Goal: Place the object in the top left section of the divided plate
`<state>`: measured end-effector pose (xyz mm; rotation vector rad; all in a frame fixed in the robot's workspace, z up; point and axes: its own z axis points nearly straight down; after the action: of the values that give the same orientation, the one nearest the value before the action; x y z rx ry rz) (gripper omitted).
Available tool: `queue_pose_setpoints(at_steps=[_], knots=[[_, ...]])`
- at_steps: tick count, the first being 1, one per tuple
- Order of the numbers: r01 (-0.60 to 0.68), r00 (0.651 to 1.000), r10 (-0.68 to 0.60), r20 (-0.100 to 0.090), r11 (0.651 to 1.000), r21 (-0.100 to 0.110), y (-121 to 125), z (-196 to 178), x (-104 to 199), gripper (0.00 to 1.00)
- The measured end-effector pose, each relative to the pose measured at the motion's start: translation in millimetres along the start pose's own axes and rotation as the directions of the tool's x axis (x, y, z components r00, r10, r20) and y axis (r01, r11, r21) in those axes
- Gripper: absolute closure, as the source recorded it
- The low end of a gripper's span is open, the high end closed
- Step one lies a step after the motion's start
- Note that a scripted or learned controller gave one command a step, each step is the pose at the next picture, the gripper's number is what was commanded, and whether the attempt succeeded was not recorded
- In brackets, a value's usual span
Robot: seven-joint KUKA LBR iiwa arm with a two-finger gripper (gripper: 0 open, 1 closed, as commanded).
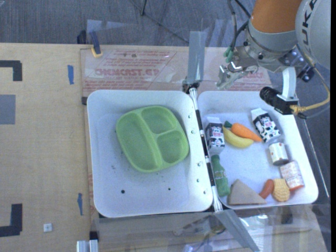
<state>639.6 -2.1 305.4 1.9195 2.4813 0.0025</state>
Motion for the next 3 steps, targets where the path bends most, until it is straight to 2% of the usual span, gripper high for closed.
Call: queue_pose_setpoints(at_steps=[1,2,3], knots=[[0.137,0.991,-0.137,0.0,0.991,0.0,-8.6,-106.6,-61.4,1.0],[0.225,0.974,-0.225,-0.001,0.974,0.001,-75.1,-46.3,-98.0,1.0],[0.31,0.951,-0.31,0.002,0.951,-0.001,-64.8,-131.9,-158.8,1.0]])
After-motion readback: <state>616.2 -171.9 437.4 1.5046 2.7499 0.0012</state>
